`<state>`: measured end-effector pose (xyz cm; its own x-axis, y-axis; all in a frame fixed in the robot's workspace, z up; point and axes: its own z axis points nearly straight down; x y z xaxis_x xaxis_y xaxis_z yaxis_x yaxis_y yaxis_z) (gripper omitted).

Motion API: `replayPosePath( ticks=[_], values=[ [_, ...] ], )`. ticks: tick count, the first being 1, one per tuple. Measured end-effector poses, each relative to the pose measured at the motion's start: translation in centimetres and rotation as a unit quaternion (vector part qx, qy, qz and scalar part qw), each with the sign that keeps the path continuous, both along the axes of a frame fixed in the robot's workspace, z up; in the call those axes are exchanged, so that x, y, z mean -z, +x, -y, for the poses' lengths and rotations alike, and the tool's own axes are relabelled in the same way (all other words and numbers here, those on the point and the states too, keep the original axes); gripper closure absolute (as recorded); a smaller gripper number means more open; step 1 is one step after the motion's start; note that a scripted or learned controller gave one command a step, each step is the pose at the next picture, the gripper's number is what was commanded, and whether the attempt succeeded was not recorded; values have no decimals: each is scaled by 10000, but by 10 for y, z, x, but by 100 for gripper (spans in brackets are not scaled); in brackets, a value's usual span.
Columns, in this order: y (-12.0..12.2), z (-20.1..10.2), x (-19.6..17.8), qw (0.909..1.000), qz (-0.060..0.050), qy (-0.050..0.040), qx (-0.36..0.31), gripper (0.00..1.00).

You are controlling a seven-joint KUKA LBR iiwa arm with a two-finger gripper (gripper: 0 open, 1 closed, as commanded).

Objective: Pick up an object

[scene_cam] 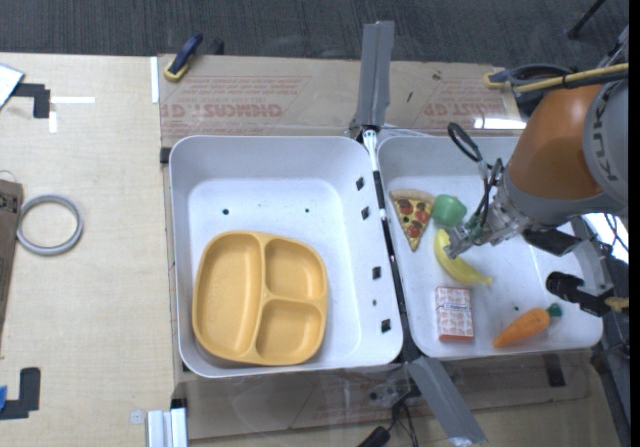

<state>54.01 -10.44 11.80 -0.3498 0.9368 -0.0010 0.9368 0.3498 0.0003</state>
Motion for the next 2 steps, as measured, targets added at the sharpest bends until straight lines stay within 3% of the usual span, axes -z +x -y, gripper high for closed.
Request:
replayPosePath(
  ticks=[1,2],
  values=[
    [0,0,0,10000,-1,-1,-4,0],
    [0,1,-9,10000,5,-3,19,100]
  ],
)
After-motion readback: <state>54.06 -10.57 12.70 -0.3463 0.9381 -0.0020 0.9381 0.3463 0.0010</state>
